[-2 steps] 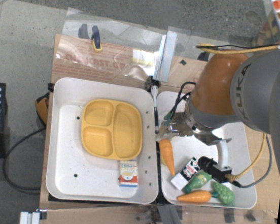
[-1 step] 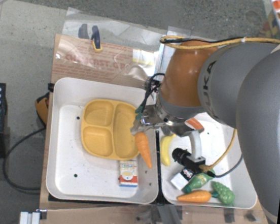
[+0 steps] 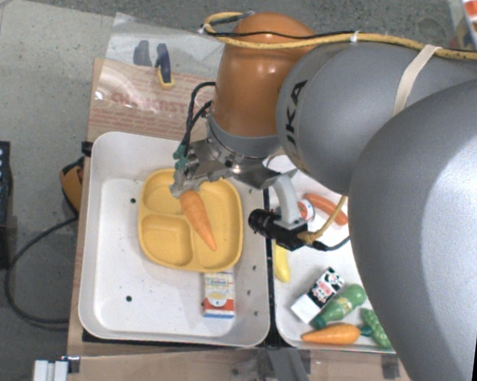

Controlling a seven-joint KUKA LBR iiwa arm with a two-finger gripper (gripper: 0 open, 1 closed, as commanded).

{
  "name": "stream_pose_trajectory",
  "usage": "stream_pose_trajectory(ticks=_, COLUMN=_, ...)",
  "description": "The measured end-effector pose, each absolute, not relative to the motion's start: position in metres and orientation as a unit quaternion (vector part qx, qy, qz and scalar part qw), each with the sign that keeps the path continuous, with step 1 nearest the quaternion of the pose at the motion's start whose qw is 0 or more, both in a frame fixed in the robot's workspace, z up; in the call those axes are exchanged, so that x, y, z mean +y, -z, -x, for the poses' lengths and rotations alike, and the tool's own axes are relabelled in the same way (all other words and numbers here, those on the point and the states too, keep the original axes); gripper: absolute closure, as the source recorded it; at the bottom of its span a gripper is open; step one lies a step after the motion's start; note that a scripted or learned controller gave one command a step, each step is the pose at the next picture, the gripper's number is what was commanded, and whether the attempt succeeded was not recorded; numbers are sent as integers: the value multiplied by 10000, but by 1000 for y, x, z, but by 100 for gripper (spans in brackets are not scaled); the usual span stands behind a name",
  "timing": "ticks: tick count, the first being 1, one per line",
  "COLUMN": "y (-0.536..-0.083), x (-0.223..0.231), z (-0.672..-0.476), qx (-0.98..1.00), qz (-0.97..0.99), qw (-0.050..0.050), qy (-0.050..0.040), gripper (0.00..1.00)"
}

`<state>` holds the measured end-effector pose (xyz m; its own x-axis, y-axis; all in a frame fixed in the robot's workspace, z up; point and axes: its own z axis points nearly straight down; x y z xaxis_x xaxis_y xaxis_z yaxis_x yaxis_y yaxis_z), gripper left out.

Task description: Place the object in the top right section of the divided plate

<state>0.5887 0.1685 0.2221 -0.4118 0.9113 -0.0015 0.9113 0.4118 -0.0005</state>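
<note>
A yellow divided plate (image 3: 165, 241) lies in the upper middle of the left white bin (image 3: 111, 299). An orange carrot (image 3: 200, 218) rests slanted across the plate's right section, its thick end pointing up-left toward the top. My gripper (image 3: 185, 172) hangs directly over the plate's top edge, right at the carrot's thick end. The grey arm and its orange band hide the plate's upper right rim and whether the carrot is gripped.
A small carton (image 3: 219, 297) lies in the left bin below the plate. The right bin (image 3: 290, 331) holds a yellow piece (image 3: 281, 266), a cow-print carton (image 3: 321, 293), green vegetables (image 3: 344, 302), another carrot (image 3: 332, 333) and a red item (image 3: 327, 206). A blue clip (image 3: 162, 63) sits behind.
</note>
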Motion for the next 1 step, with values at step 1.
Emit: stream_pose_trajectory(ticks=1, y=-222, x=168, z=-589, qx=8403, qz=-5422, qw=7, qy=9, gripper=0)
